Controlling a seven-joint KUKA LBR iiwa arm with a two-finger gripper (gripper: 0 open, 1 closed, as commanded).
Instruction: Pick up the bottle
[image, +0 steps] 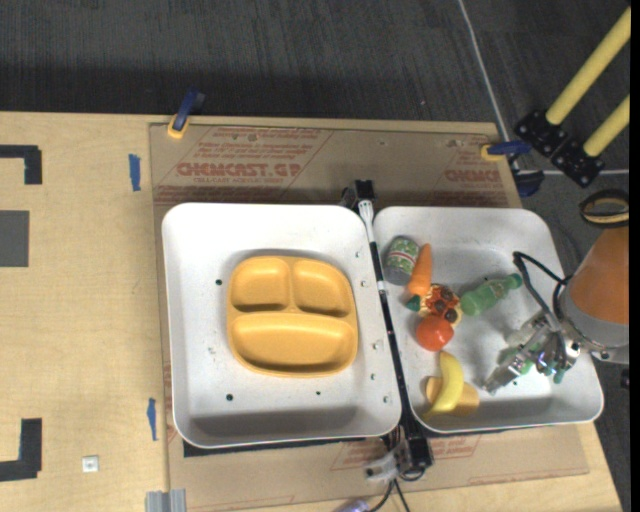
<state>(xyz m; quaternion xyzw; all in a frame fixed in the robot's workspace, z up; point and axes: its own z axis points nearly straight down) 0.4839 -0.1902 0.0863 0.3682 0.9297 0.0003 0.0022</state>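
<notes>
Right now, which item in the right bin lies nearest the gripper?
The banana, just left of the gripper; the green bottle, tomato and carrot sit farther off.

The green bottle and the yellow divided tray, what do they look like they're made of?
The green bottle looks like glossy moulded plastic, a toy by its uniform colour; the view is too small to be sure. The yellow tray looks like smooth, satin moulded plastic: rounded compartment ridges, soft highlights.

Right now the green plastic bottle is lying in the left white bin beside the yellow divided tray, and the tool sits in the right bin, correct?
Not quite. The camera view shows the green plastic bottle lying in the right white bin, among the toy foods, not beside the yellow divided tray. The tool does sit in the right bin.
</notes>
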